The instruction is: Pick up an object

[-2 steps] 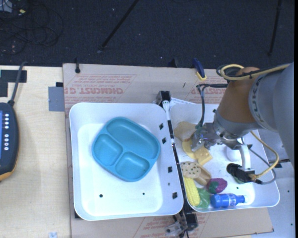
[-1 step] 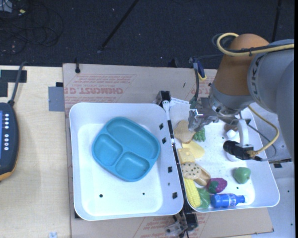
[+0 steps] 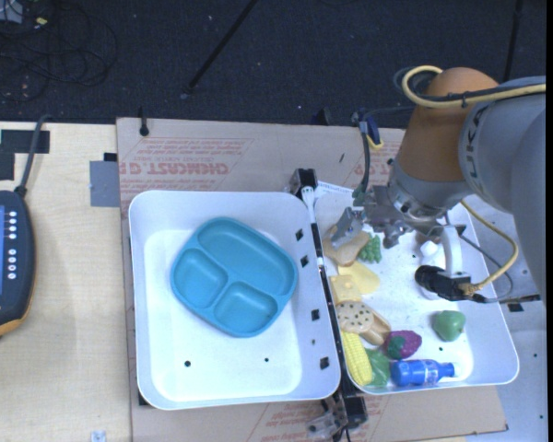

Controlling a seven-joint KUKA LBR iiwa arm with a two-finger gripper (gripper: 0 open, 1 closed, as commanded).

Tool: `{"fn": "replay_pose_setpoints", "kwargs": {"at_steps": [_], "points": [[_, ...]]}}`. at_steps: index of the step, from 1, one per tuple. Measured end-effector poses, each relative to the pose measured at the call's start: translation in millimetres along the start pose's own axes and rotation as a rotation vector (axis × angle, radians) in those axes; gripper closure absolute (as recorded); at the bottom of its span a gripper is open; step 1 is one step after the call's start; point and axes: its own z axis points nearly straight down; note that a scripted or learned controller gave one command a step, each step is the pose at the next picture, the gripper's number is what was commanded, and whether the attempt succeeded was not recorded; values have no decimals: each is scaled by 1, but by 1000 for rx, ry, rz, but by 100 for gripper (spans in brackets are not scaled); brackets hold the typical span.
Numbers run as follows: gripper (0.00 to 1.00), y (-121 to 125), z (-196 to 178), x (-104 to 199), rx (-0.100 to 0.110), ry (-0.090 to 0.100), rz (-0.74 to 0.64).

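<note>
While over right bin (image 3: 498,357), gripper (image 3: 369,231) points down-left.

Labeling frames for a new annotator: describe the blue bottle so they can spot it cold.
Start at the right bin, the one crowded with toy food. Go to its near edge: the bottle lies on its side there, between the purple toy and the rim. It is the bin's one bright blue thing, with a white band.

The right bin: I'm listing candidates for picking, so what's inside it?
In the right bin: a blue bottle, corn, a purple piece, a green piece, and yellow and tan food toys. The end effector covers part of the far end.
</note>
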Motion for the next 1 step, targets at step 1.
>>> {"fn": "replay_pose_setpoints", "kwargs": {"at_steps": [1], "points": [[0, 7, 101, -32, 1, 2, 3]]}}
